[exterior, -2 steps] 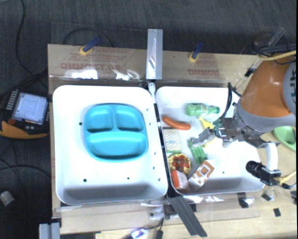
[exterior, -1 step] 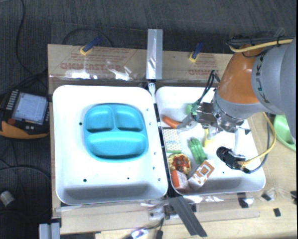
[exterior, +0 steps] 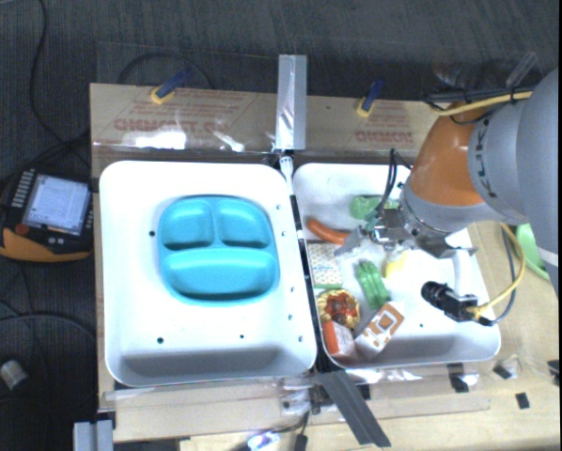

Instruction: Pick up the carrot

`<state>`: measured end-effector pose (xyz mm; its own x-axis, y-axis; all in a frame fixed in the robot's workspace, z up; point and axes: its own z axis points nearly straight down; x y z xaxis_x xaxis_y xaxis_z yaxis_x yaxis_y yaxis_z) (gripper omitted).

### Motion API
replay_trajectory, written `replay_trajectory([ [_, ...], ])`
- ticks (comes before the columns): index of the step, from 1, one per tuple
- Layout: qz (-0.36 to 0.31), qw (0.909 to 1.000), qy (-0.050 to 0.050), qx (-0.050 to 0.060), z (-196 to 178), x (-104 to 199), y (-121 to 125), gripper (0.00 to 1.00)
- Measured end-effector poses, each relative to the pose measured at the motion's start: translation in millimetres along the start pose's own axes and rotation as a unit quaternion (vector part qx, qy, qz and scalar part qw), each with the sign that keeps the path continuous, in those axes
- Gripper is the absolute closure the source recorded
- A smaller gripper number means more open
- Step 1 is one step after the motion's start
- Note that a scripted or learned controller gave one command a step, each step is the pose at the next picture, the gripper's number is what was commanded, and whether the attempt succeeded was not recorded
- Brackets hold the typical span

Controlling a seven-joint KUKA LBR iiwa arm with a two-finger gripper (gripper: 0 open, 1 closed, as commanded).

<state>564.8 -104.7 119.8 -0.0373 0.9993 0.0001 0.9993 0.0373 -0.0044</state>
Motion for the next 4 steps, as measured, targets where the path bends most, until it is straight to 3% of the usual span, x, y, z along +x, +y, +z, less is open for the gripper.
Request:
replay_trajectory([
  [1, -0.074, 0.9973, 0.0, 0.001, 30.9, -41.7, 75.6, 0.0],
  [2, -0.167, 0.9855, 0.005, 0.028, 33.0, -49.8, 88.3, 0.0],
  [3, -0.238, 0.9713, -0.003, -0.002, -59.5, -123.2, 77.9, 0.0],
  [4, -0.274, 0.9617, -0.001, -0.001, -26.8, -87.4, -8.6, 0.0],
])
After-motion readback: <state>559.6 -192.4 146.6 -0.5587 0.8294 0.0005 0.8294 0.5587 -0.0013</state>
